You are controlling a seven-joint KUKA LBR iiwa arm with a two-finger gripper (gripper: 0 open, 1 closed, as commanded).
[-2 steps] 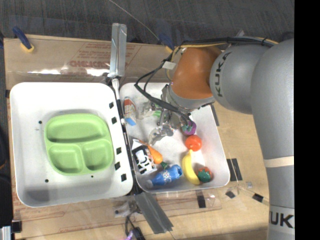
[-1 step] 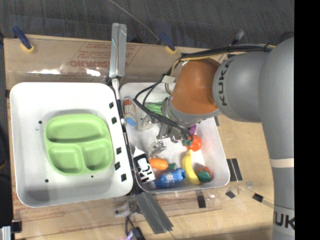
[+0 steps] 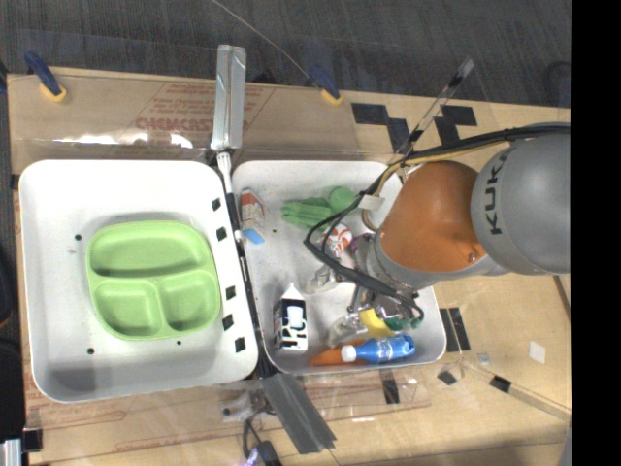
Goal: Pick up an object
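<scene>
My arm, grey with an orange band, reaches in from the right over the right bin (image 3: 267, 260). The gripper (image 3: 374, 311) hangs low over the bin's front right corner, above a yellow item (image 3: 376, 320) and a blue bottle with an orange cap (image 3: 374, 350). The wrist and cables hide the fingers. A black-and-white bottle (image 3: 291, 323) stands at the bin's front left. A green toy (image 3: 315, 207) lies near the back, with a small red-and-white item (image 3: 250, 207) and a blue piece (image 3: 252, 234) at the left wall. A red-and-white object (image 3: 339, 242) sits by the wrist.
The left bin (image 3: 49, 260) holds a green divided plate (image 3: 150, 278). A metal divider (image 3: 229, 105) runs between the bins at the back. Black cables loop from the wrist across the right bin. Cardboard and tape markers surround the bins.
</scene>
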